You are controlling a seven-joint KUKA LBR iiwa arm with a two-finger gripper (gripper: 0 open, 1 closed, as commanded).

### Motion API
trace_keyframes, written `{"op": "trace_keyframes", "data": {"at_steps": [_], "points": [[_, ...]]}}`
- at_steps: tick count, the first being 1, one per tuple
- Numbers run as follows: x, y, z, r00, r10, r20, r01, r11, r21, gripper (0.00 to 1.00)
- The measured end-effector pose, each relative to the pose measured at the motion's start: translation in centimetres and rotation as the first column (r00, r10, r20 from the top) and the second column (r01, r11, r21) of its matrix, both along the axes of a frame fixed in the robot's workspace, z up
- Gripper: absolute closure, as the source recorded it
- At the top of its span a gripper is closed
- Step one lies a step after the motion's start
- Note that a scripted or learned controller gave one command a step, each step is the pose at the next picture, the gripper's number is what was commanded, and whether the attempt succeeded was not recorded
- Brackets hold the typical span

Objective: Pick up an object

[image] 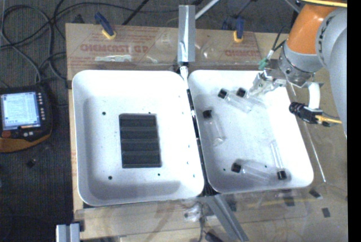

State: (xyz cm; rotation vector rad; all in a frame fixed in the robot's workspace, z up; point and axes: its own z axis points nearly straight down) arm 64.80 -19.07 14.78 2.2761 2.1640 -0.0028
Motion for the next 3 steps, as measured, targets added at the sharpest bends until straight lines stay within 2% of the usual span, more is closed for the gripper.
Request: {"op": "trace_keyframes", "data": {"at_steps": [1, 2, 3], "points": [[1.76, 4.29, -5.72, 0.997, 0.072, -0.017, -0.072, 0.997, 0.0, 0.0], [1.67, 4.28, -4.9, 0.997, 0.072, -0.021, -0.072, 0.997, -0.002, 1.0], [1.68, 4.3, -4.91, 0.997, 0.072, -0.021, -0.072, 0.997, -0.002, 0.0]]}}
